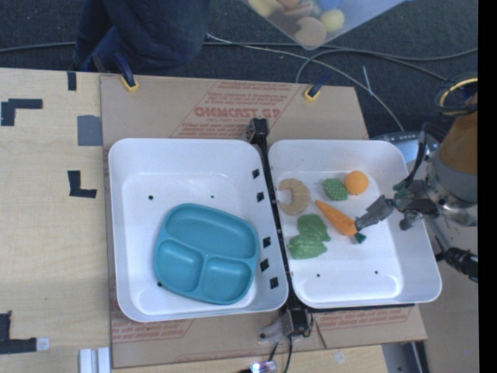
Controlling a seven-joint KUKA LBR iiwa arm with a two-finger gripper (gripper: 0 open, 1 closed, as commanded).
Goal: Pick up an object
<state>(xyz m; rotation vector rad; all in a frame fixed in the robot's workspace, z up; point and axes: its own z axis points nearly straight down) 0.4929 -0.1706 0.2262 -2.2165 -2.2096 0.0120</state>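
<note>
The right bin (388,286) holds several toy foods. An orange carrot (335,216) lies at its middle, with an orange ball (356,183) and a small green piece (335,189) behind it. A tan crescent (293,196) sits near the divider, and two green leafy pieces (312,226) (307,247) lie in front of it. My gripper (384,221) hangs over the bin's right side, open, with nothing between its fingers. One fingertip (363,222) is right at the carrot's near end.
The left bin (132,169) holds a blue divided tray (206,252). A clear tub of toy food (311,2) sits beyond the bench at the top. Cables run along the bench's right side behind the arm (458,162).
</note>
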